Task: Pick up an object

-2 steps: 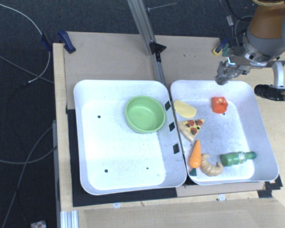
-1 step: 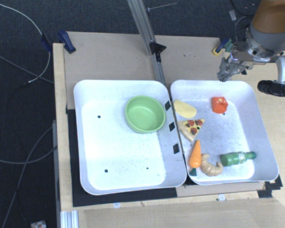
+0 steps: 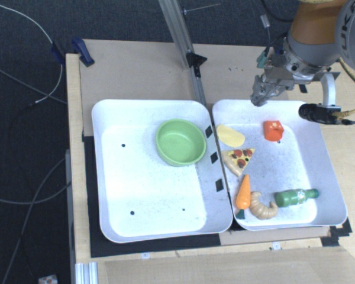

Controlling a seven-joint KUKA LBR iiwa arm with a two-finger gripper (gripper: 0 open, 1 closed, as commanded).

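Observation:
My gripper (image 3: 259, 97) hangs over the far rim of the right bin (image 3: 319, 158), above and left of a red pepper (image 3: 273, 131). Nothing shows between its fingers. The right bin also holds a yellow chip-shaped piece (image 3: 230, 136), a pizza slice (image 3: 239, 159), an orange carrot (image 3: 243, 192), a tan croissant (image 3: 263, 207) and a green bottle (image 3: 294, 197) lying on its side. A green bowl (image 3: 180, 142) sits in the left bin (image 3: 124, 176).
A slanted metal pole (image 3: 178, 28) rises from the bench behind the bins. A blue clamp (image 3: 81, 51) sits at the bench's far left corner. A black cable end (image 3: 319, 112) sticks out over the right bin's far right rim.

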